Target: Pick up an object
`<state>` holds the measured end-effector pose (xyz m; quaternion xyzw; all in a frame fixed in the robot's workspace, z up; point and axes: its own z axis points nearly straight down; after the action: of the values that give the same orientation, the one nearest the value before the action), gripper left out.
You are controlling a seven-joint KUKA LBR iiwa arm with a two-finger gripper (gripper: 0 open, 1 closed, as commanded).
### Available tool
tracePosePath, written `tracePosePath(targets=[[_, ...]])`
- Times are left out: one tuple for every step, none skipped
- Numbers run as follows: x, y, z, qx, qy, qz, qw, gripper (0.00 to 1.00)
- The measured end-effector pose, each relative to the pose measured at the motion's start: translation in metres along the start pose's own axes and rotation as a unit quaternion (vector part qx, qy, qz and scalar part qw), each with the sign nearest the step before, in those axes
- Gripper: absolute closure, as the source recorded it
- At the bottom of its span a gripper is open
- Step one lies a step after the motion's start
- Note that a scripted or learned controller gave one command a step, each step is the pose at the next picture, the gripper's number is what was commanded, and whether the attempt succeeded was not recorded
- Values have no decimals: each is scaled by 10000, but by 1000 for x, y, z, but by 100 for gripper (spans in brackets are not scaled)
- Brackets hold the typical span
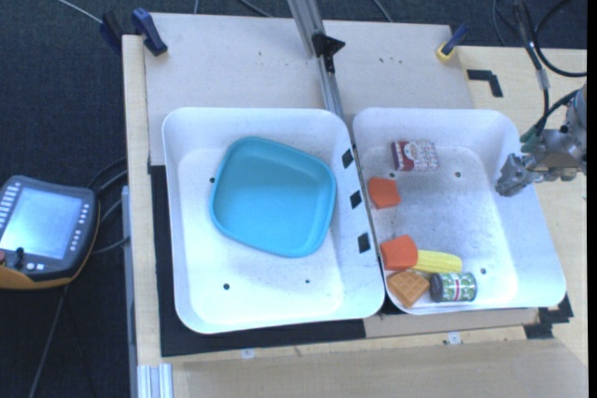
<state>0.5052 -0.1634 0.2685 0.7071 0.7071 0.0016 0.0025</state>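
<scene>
- Nearest us, at the near edge of the right bin (536,242): a dark can (454,287) on its side, with a waffle-like tan piece (409,287) just left of it.
- Just behind those we see a yellow corn cob (437,261) lying flat, its left end touching a red-orange block (399,252).
- Further back on the bin's left side: a smaller orange block (383,192), apart from the rest.
- Far part of the same bin: a red-and-white carton (414,155), lying flat.
- Left bin (187,200) holds a blue square plate (273,196), roughly centred.
- Gripper (514,177) sits over the right bin's right rim, well apart from every item. We see nothing in it; whether it's released or clenched, we can't tell.
- Grey pendant with a screen (42,228) lies off the bench, far left.
</scene>
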Motion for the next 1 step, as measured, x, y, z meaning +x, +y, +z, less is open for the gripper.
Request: tracePosePath(targets=[[52,-2,-4,24,12,-25,10000,100]])
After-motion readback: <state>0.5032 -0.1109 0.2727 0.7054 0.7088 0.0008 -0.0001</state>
